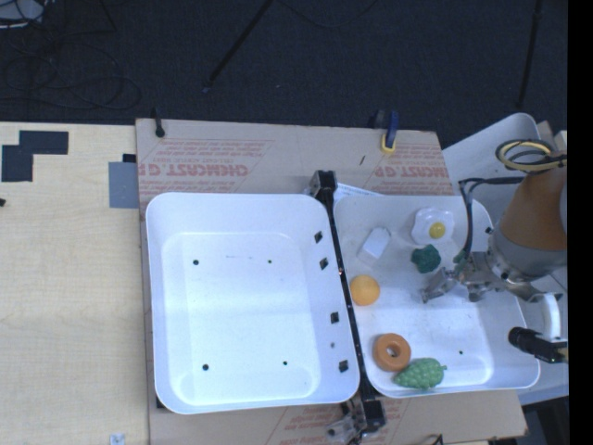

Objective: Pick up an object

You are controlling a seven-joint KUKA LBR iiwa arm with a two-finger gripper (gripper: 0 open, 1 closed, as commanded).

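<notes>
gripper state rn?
Gripper: cannot be told; it is low in the right bin, beside the green toy, with nothing seen in it.

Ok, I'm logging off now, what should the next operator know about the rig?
Gripper: low in the right bin, nothing seen between its fingers; open or shut unclear.
Right bin holds: orange ball, donut, green grapes, broccoli beside the gripper, fried egg, white block.
Done: no pick yet.
Left: grasp one object and lift; the broccoli looks nearest.
</notes>
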